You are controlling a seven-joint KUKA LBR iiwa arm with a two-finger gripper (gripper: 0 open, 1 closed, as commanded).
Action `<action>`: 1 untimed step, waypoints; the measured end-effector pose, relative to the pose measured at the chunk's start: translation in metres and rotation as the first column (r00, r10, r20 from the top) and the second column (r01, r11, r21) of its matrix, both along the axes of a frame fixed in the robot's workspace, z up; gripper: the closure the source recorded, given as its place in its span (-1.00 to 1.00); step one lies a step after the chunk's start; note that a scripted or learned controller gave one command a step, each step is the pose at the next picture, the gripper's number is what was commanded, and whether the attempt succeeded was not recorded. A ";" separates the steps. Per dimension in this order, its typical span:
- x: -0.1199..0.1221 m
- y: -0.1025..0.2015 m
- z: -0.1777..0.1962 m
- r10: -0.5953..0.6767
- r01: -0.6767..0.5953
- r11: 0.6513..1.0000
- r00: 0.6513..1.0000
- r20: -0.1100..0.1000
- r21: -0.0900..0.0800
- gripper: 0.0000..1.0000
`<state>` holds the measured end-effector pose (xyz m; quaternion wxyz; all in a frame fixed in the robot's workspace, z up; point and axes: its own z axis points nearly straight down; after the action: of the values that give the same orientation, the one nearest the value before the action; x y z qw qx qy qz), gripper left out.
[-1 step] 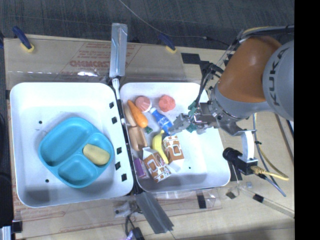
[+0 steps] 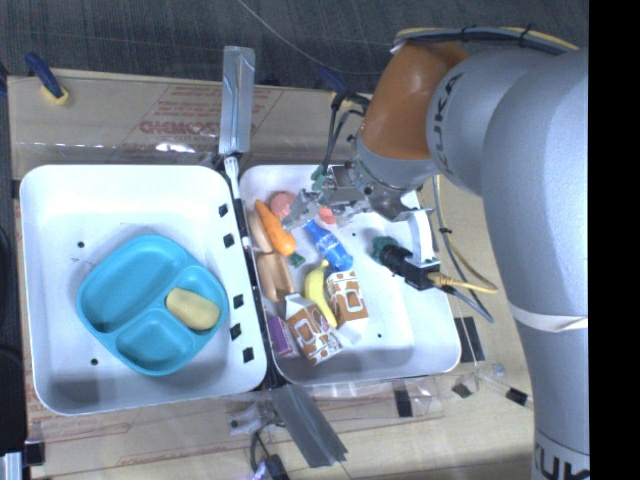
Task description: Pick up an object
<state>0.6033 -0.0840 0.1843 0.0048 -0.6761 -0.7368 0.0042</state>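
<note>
carrot | orange, tapered, lying slantwise | right bin, far-left side, touching a bread roll

Tool low, arm bent steeply down

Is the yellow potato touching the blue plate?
Touching. The camera view shows the yellow potato lying in a compartment of the blue plate, resting against the divider ridge there.

The bench, surfaced in what looks like brown cardboard, carries two shallow white bins side by side. The left bin sits just left of a metal divider strip; the right bin sits just right of it.
</note>
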 end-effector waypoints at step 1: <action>-0.049 -0.022 -0.085 0.131 -0.131 0.991 0.991 0.010 0.001 -1.00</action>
<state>0.5538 -0.1061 0.0989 0.0013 -0.6262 -0.7797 0.0004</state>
